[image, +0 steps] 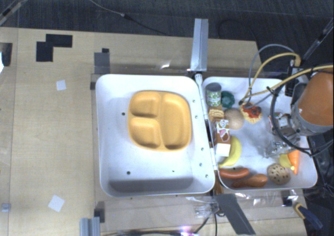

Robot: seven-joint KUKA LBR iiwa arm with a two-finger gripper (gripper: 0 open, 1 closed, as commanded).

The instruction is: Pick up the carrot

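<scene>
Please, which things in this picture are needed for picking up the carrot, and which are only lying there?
For the job:
carrot, at the right bin's right side
gripper, just left of the carrot

Only lying there:
yellow tray in the left bin
banana
two sausages
cookie
green can

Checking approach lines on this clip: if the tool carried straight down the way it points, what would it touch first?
Probably the carrot, which lies right by the tool near the right bin's far right side. Depth is hard to judge from above, so it could land on the bin floor beside it.
</scene>
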